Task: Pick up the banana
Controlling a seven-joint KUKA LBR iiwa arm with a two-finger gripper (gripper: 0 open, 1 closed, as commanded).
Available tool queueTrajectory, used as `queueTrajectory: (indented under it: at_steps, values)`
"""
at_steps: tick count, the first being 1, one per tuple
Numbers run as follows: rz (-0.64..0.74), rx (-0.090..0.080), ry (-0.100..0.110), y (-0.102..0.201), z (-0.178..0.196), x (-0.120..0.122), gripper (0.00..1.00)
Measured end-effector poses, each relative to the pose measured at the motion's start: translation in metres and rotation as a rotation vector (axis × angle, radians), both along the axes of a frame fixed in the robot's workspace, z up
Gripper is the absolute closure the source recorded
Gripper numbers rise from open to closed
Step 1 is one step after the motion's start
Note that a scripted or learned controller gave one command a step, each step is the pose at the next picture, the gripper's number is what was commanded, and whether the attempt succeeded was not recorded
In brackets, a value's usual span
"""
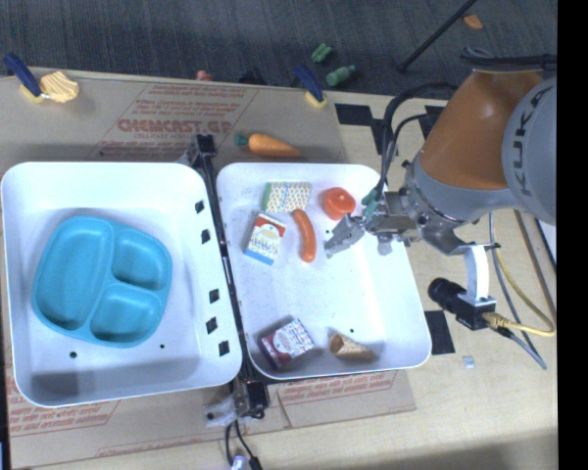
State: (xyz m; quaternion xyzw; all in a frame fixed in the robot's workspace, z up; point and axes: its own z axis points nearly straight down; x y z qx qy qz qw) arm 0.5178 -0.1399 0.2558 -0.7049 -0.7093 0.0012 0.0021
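Note:
My gripper [361, 240] hangs over the right side of the right bin [397, 306], its fingers spread open with only white bin floor between them. Just to its left lie a red sausage [305, 235] and a red tomato [338, 202]. I see no yellow banana shape among the items in this bin. A pale yellow object [60, 88] sits by a blue clamp on the cardboard at the far left corner; I cannot tell what it is.
The right bin also holds a checkered box [287, 196], a small carton [266, 238], a dark packet [286, 343] and a brown pastry [351, 346]. A blue divided tray [103, 279] lies in the left bin [20, 223]. A carrot [269, 145] rests behind the bins.

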Motion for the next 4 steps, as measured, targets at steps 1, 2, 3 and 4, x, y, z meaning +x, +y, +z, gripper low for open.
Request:
queueTrajectory:
  at_steps: [1, 2, 3, 4]
  values:
    - [-0.04, -0.001, 0.001, 0.094, 0.008, -0.042, 0.0]
    - [-0.226, -0.002, 0.003, 0.159, -0.04, -0.042, 0.0]
    - [-0.288, -0.003, 0.001, 0.276, -0.059, -0.043, 0.0]
    - [-0.398, -0.003, 0.0, 0.252, 0.015, 0.02, 0.0]
